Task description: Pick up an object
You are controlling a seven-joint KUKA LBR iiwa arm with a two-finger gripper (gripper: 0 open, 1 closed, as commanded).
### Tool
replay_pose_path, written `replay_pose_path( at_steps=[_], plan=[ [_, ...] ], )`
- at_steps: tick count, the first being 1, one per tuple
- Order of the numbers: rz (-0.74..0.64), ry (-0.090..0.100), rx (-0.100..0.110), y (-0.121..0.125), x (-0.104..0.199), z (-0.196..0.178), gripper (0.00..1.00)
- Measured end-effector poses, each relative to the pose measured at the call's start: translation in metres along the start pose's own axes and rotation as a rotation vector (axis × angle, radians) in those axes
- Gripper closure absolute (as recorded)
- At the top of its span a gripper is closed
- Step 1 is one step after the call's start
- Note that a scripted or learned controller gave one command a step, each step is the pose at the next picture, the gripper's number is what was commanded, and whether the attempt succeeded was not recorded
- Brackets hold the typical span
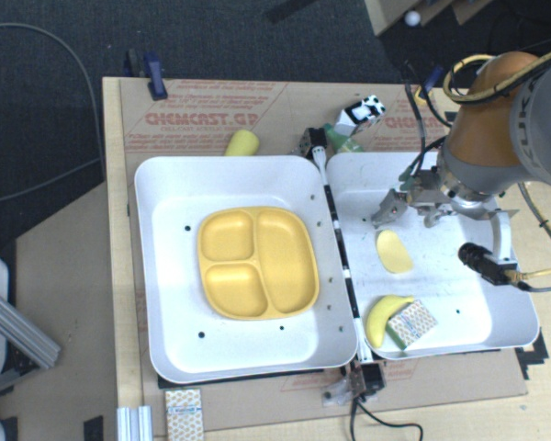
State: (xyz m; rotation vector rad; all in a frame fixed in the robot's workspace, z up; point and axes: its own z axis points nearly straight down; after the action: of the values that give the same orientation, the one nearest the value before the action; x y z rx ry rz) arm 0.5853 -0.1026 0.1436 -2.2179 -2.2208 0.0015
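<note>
In the right bin (pixel 505 324) a pale yellow oval piece (pixel 394 252) lies near the middle. A banana (pixel 380 318) rests at the front beside a green and yellow checked block (pixel 411 323). My gripper (pixel 410 211) hangs over the back part of this bin, just above and behind the oval piece. It is open, its fingers spread apart with nothing between them. The left bin (pixel 165 246) bears a yellow divided plate (pixel 257 262).
Behind the bins on the cardboard bench lie a small yellow object (pixel 242 142) and a black and white item (pixel 362 113). A small packet (pixel 184 412) sits at the front left. A black cable plug (pixel 482 262) hangs beside the wrist over the right bin.
</note>
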Motion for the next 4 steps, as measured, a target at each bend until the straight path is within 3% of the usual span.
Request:
replay_pose_path(
  at_steps=[1,2,3,4],
  plan=[
    [0.002,-0.001,0.000,-0.001,-0.027,0.059,0.00],
    [0.001,0.000,0.000,-0.010,-0.005,0.059,0.00],
    [0.002,0.000,0.000,-0.027,-0.007,0.059,0.00],
    [0.002,-0.001,-0.004,-0.026,-0.007,0.049,1.00]
  ],
)
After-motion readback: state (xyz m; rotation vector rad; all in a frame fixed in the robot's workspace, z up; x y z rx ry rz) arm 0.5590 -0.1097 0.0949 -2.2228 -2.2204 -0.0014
